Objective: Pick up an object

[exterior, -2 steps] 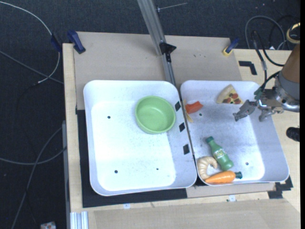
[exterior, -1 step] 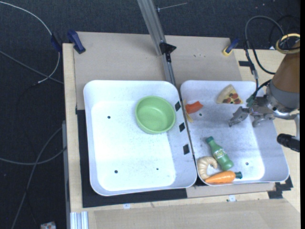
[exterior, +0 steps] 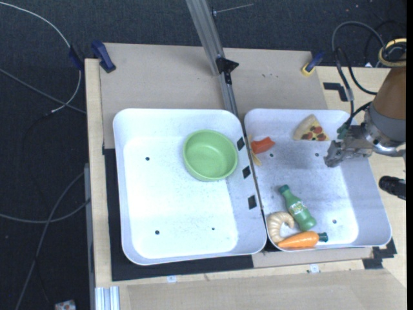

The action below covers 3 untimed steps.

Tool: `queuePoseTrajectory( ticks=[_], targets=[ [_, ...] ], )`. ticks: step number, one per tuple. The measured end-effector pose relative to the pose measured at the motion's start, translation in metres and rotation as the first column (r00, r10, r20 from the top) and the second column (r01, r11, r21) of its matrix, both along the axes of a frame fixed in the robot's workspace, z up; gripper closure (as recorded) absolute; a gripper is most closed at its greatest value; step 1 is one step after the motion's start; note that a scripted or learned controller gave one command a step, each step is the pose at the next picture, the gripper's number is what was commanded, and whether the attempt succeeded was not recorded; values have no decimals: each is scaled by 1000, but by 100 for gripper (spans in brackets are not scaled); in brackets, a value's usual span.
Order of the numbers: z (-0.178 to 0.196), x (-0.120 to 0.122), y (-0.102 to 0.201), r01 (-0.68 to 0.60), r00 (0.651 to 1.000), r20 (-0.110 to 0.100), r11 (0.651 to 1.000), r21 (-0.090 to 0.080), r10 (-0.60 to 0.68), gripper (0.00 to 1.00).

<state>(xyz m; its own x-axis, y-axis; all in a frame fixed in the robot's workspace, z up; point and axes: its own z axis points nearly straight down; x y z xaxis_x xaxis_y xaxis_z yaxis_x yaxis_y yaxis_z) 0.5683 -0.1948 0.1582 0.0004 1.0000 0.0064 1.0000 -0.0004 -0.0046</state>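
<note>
Hovering over right bin (exterior: pixel 381 221) near its far right side, gripper (exterior: pixel 335 158) just beside pizza slice (exterior: pixel 311 129); finger state impossible to tell. Sitting nearest at bin's far edge, pizza slice probably being light, stiff plastic, flat and a bit slick, so pinching across the narrow wedge sides. Lying well apart at near edge: bottle (exterior: pixel 297 208), carrot (exterior: pixel 299 240).

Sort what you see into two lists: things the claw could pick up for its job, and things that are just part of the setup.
Could be picked up: green bowl, pizza slice, orange piece, green bottle, carrot, croissant.

Just setup: left bin, right bin, blue clamps, cables, metal post.
</note>
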Motion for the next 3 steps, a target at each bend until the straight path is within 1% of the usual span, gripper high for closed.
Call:
queuePoseTrajectory(
  ticks=[1,2,3],
  targets=[
    [58,5,-10,0,1000,11,1000,-8,0,100],
    [78,6,-10,-1,1000,11,1000,-8,2,100],
    [75,10,42,-6,1000,-2,1000,1,6,100]
  ],
)
